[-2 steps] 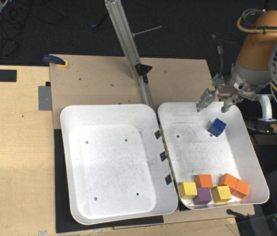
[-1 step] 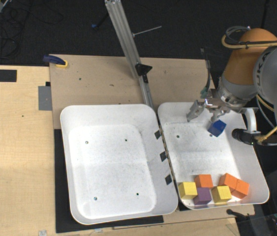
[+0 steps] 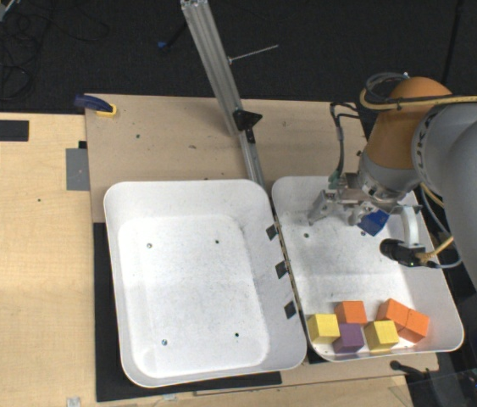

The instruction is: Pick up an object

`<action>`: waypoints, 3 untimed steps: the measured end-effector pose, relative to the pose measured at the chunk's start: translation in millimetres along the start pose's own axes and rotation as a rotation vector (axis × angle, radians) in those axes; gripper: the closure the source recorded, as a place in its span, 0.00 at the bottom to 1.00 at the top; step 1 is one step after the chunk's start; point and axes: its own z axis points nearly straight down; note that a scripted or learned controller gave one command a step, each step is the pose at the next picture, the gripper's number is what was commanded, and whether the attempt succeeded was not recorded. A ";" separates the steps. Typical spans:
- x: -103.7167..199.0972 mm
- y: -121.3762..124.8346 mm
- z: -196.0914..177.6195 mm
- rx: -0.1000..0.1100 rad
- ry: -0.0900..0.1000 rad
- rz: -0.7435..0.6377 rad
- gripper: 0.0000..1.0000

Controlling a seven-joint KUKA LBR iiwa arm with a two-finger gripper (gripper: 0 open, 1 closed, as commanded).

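Note:
My gripper (image 3: pixel 346 208) hangs over the far part of the right bin (image 3: pixel 340 265), under the grey arm with its orange band. A blue block (image 3: pixel 375 222) shows right at the gripper's right side, partly covered by it; I cannot tell whether it is gripped or lying in the bin. Along the near edge of the right bin sits a cluster of blocks: a yellow one (image 3: pixel 324 326), an orange one (image 3: pixel 351 312), a purple one (image 3: pixel 350 338), a second yellow one (image 3: pixel 381 335) and a larger orange one (image 3: pixel 407 320).
The left bin (image 3: pixel 187 278) lies beside the right one, with black clips (image 3: pixel 281 269) along the shared rim. A slanted metal rail (image 3: pixel 221 75) rises behind the bins. The wooden bench (image 3: pixel 26 244) stretches off to the left.

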 end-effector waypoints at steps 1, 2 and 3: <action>-0.9 1.0 -14.1 -0.004 0.000 0.003 1.00; 3.5 -0.5 -76.2 -0.012 -0.002 0.001 1.00; 1.9 -0.2 -123.7 -0.011 -0.002 0.001 1.00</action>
